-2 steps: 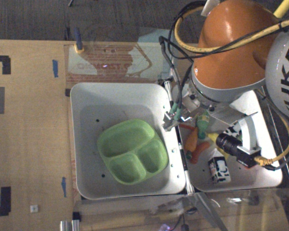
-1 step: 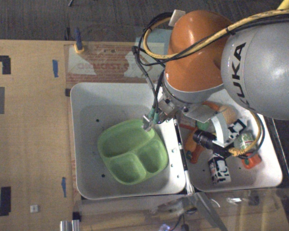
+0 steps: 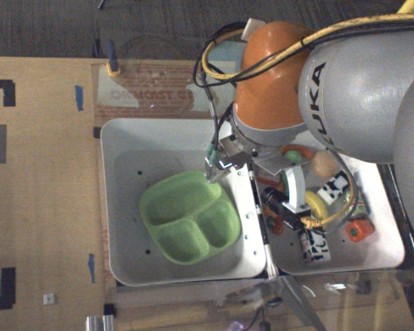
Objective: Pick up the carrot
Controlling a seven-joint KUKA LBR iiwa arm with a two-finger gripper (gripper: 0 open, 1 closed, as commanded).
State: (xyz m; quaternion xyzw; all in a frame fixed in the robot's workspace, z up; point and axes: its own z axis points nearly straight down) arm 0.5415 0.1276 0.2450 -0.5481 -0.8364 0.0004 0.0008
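An orange thing with a green end, which I take for the carrot [image 3: 298,152], lies at the back of the right bin [image 3: 390,254], mostly hidden under the arm's wrist. My gripper [image 3: 214,168] hangs to the left of it, over the left bin [image 3: 117,185], at the upper right rim of the green divided plate [image 3: 186,219]. I see nothing held in the gripper.
Around the carrot in the right bin lie a tan round thing [image 3: 324,164], a yellow banana [image 3: 316,205], a black-and-white patterned box [image 3: 314,245] and a small orange-red thing [image 3: 359,230]. The big grey and orange arm covers the back of that bin.
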